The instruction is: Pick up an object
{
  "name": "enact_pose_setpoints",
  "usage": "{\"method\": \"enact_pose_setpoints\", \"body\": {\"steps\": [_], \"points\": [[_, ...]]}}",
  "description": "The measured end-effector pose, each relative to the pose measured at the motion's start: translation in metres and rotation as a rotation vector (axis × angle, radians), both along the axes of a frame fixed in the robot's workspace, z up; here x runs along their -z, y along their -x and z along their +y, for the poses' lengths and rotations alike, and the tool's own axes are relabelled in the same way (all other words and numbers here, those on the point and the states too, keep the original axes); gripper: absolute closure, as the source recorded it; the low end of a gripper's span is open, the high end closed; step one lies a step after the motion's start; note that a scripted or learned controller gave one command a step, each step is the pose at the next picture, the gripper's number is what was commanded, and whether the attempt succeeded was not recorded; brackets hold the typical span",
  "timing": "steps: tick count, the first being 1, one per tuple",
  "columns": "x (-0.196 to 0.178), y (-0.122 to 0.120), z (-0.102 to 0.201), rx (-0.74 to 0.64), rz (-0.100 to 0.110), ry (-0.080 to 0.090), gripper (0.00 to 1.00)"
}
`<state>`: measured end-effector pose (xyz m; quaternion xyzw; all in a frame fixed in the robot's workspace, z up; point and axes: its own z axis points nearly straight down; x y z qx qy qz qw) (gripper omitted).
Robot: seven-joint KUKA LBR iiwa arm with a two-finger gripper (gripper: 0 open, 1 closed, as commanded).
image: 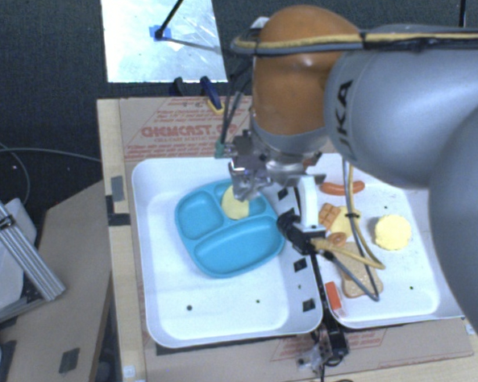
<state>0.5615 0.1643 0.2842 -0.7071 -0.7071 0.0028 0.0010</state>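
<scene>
Directly beneath the gripper (240,188) I see a small pale yellow object (236,206), rounded, sitting in the upper right compartment of a blue divided plate (225,230). The gripper's lower end meets the top of that yellow object; whether the jaws are released or clenched on it I cannot tell, since the wrist hides them from above.

The blue divided plate lies in the left bin (170,311), under and to the left of the jaws. Its largest compartment, below the jaws in the view, and its upper left compartment hold nothing I can make out.

To the right of the jaws, across the divider between the bins, the right bin (419,296) holds several play-food pieces. An orange sausage-shaped piece (342,188) lies nearest the jaws, just right of the wrist. Below it I see a waffle-patterned tan piece (329,216), and further right a round yellow piece (392,232). A flat tan slice (357,272) lies lower, crossed by a thin cable. A small orange piece (333,295) sits near the divider, low in the bin.

Both bins rest on a cardboard sheet (170,126) with red print, visible above the jaws. The grey arm (415,95) with its orange band (300,69) covers the upper right.
</scene>
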Motion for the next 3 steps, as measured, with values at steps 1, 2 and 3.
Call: {"method": "enact_pose_setpoints", "body": {"steps": [1,2,3], "points": [[-0.062,0.041,0.032,-0.009,-0.011,-0.007,1.00],[-0.018,0.077,0.073,-0.009,-0.002,-0.004,1.00],[0.030,-0.003,0.061,0.002,-0.005,-0.001,1.00]]}}
